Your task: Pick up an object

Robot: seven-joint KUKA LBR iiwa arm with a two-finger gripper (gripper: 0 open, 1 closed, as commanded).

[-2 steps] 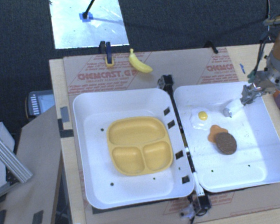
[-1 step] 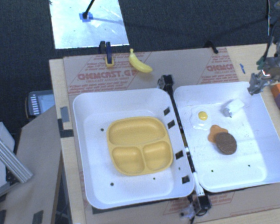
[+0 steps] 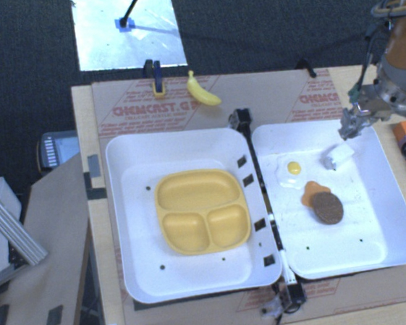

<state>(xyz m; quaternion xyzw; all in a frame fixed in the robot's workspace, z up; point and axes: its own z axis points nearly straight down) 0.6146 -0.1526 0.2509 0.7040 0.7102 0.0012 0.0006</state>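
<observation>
The small white block (image 3: 338, 156) lies in the right bin (image 3: 389, 195) near its back edge, just below the gripper (image 3: 349, 125), looking light and rigid, best pinched across its short sides.

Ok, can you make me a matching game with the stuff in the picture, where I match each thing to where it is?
Things:
1. yellow tray
2. banana
3. fried egg
4. brown cookie

Places:
A. right bin, beside an orange piece
B. on the board behind the bins
C. left bin
D. right bin, near the middle divider

Pairs: 1-C, 2-B, 3-D, 4-A
</observation>
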